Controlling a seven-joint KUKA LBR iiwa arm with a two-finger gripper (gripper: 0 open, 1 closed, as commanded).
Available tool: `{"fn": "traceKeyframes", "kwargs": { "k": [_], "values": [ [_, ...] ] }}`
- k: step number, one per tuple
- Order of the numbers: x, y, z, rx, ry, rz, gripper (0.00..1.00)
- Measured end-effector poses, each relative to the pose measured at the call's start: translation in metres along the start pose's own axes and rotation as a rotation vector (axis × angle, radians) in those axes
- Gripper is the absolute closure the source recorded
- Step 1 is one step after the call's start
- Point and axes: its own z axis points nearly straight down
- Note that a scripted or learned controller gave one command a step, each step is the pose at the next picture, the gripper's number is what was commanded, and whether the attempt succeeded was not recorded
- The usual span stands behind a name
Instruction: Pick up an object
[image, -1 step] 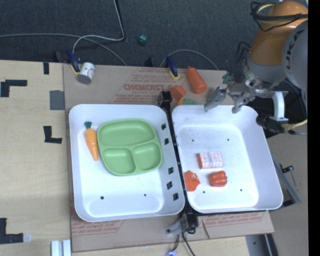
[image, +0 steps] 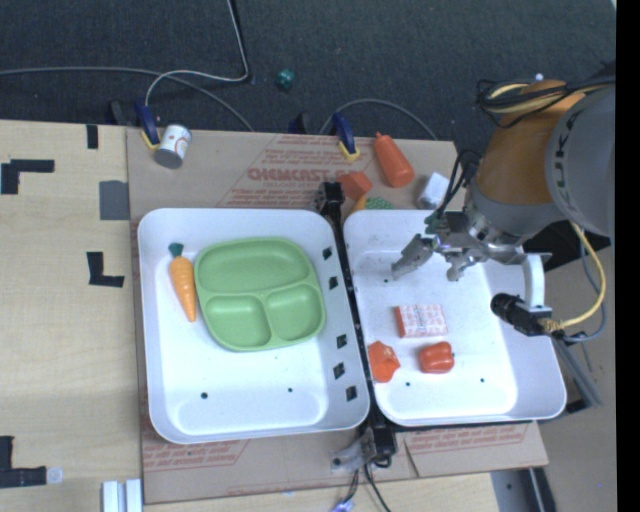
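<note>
The grey arm (image: 560, 150) reaches in from the right, cut off by the frame edge. In the left bin (image: 170, 400) a green divided plate (image: 260, 292) lies beside a carrot (image: 183, 285). The hand (image: 433, 255), spread wide and holding nothing, hovers over the right bin (image: 520, 390), above a pink block (image: 420, 320), a red piece (image: 436, 357) and an orange piece (image: 382, 361) half-hidden against the bin wall.
</note>
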Motion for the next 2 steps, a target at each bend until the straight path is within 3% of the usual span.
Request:
{"fn": "traceKeyframes", "kwargs": {
  "k": [1,2],
  "values": [
    [-0.025,-0.017,0.107,-0.019,-0.005,-0.001,0.00],
    [-0.024,-0.015,0.094,-0.025,-0.002,-0.002,1.00]
  ]
}}
